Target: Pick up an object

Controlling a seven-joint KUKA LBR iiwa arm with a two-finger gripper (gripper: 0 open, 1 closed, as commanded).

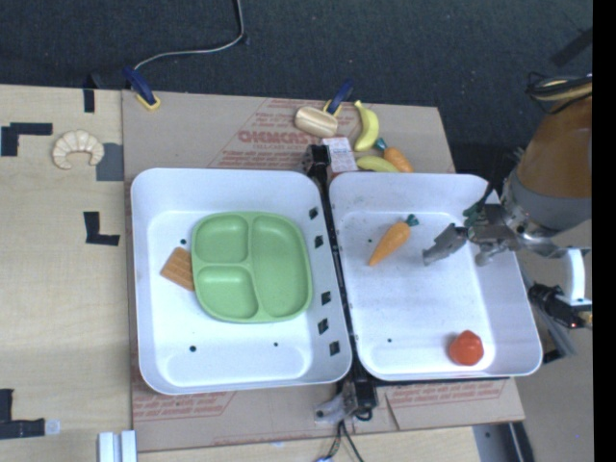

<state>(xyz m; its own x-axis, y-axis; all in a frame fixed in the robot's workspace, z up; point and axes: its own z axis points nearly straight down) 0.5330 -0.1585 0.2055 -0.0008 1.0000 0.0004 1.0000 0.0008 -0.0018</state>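
In the right bin (500, 340) lie an orange toy carrot (390, 242) with a green top and, near the front corner, a red tomato (466, 347). My gripper (450, 243) hangs over the right bin's right half, its fingers pointing left toward the carrot, with a short gap between them and the carrot. Nothing shows between the fingers. The left bin (159, 335) holds a green divided plate (252, 266) and, at the plate's left edge, a flat brown piece (178, 269).
Behind the bins on the cardboard lie a bread roll (315, 120), a yellow banana (367, 131) and another carrot (395, 158). A croissant (78, 148) sits on the bench at far left. The arm fills the right edge.
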